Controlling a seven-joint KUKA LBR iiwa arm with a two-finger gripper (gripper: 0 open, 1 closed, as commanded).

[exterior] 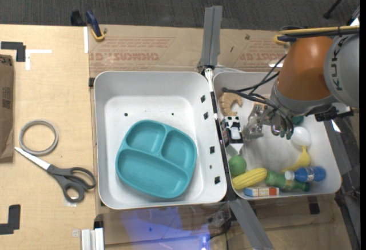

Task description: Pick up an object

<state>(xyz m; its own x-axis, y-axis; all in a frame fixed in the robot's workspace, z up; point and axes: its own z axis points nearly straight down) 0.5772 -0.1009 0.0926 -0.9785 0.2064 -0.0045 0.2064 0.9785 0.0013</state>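
At the right of the frame the gripper (pixel 267 124) hangs low inside the right bin (pixel 327 185), apparently positioned to grab, near the corn (pixel 248 177), banana (pixel 303 158) and bottle (pixel 304 174) heaped along its lower edge.

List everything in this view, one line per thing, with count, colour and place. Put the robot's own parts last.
white bins: two, white, side by side on the bench.
divided plate: one, teal, in the left bin.
corn cob: one, yellow, near front of the right bin.
green fruit: one, green, right bin, left of the corn.
banana: one, yellow, right bin, right side.
bottle: one, clear with blue cap, right bin front.
croissant-like toy: one, tan, right bin back.
scissors: one pair, grey handles, bench at left.
tape roll: one, grey, above the scissors.
arm: one, grey with orange band, over the right bin.
gripper: one, metal, low in the right bin.
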